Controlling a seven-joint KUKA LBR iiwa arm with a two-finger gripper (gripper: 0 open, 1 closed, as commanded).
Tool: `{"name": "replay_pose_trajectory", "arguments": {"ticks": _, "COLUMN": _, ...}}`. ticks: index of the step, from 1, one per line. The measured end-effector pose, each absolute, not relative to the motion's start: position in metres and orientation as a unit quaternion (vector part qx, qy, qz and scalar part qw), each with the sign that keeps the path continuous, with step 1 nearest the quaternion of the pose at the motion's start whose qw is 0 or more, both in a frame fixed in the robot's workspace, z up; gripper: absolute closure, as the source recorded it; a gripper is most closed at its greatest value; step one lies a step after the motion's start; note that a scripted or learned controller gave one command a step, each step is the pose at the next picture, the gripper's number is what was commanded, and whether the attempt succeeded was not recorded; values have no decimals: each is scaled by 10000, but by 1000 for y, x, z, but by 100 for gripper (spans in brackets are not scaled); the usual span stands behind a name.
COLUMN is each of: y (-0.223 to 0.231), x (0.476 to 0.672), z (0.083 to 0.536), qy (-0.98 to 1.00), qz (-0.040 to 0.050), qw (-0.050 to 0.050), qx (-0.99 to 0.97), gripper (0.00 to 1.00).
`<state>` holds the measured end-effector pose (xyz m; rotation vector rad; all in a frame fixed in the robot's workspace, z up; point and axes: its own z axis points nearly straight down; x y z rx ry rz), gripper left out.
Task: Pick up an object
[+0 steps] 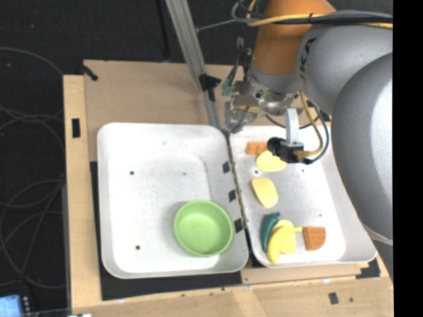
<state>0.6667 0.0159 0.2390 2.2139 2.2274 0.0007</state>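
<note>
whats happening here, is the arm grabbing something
A grey KUKA arm reaches in from the right, its gripper above the back of the two white bins, near the divide. Nothing shows between its fingers. The left bin holds a green bowl. The right bin holds several yellow pieces, two orange blocks and a teal piece, all lying loose.

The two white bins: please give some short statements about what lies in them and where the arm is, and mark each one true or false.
1. The green bowl lies in the left bin. True.
2. The right bin holds several small yellow and orange pieces. True.
3. The green bowl is upside down. False: its hollow faces up.
4. The gripper hangs over the green bowl. False: it is at the far end of the bins, near the wall between them.
5. The orange waffle piece lies in the left bin. False: it lies in the right bin.
</note>
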Motion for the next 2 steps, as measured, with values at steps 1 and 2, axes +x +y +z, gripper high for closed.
{"name": "replay_pose_trajectory", "arguments": {"ticks": 1, "y": 64, "x": 681, "z": 240, "qy": 7095, "qz": 10, "qw": 7, "qx": 7047, "gripper": 100}}
{"name": "replay_pose_trajectory", "arguments": {"ticks": 2, "y": 61, "x": 680, "z": 240, "qy": 7082, "qz": -4, "qw": 9, "qx": 7060, "gripper": 0}}
